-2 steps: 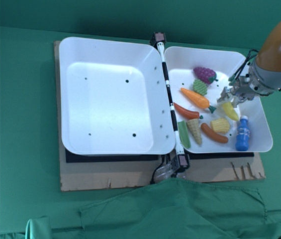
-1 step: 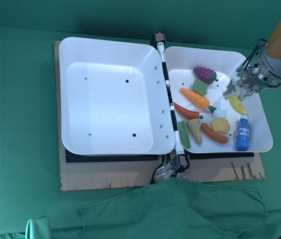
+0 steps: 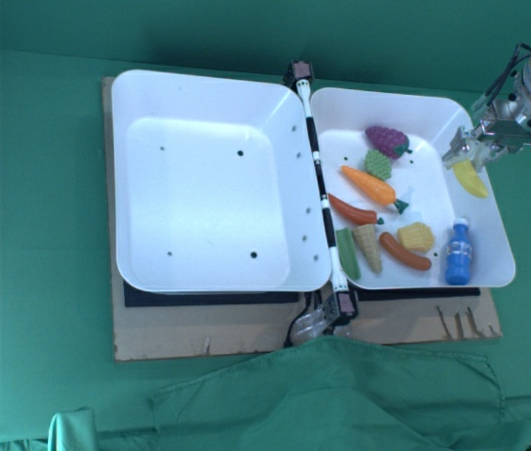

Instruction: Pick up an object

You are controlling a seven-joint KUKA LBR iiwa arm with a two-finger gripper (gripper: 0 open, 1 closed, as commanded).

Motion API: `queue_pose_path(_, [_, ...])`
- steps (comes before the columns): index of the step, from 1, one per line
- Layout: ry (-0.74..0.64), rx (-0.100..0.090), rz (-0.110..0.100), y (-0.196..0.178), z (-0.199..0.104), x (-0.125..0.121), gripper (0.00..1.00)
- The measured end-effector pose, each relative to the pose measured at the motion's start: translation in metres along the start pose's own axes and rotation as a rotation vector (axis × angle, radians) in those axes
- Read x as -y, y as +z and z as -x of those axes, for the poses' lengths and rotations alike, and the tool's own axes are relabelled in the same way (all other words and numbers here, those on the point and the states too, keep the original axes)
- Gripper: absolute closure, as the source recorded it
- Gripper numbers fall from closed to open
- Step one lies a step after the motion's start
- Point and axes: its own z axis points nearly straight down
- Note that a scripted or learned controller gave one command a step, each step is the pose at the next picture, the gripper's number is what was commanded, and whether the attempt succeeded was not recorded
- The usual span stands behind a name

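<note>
The right bin (image 3: pixel 434 111) holds several toy foods: purple grapes (image 3: pixel 387 141), a green fruit (image 3: pixel 378 164), an orange carrot (image 3: pixel 370 186), a red chili (image 3: pixel 352 210), a green pod (image 3: pixel 347 252), a cone (image 3: pixel 368 247), a yellow corn piece (image 3: pixel 415 237), a red-orange sausage (image 3: pixel 406 252) and a blue bottle (image 3: pixel 459 252). A yellow banana-like piece (image 3: pixel 472 180) lies against the bin's right wall. My gripper (image 3: pixel 467 154) hangs at the bin's right edge, right over the top end of the yellow piece. Whether it touches that piece is unclear.
The left bin (image 3: pixel 209 191) stands beside the right one, joined by a black-and-white divider (image 3: pixel 317 172). Both rest on a cardboard sheet (image 3: pixel 199 332). A green cloth (image 3: pixel 340 393) is bunched at the front.
</note>
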Motion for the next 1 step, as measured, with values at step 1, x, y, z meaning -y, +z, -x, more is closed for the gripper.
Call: queue_pose_path(1, [0.001, 0.000, 0.000, -0.0538, 0.0032, 0.0081, 1.00])
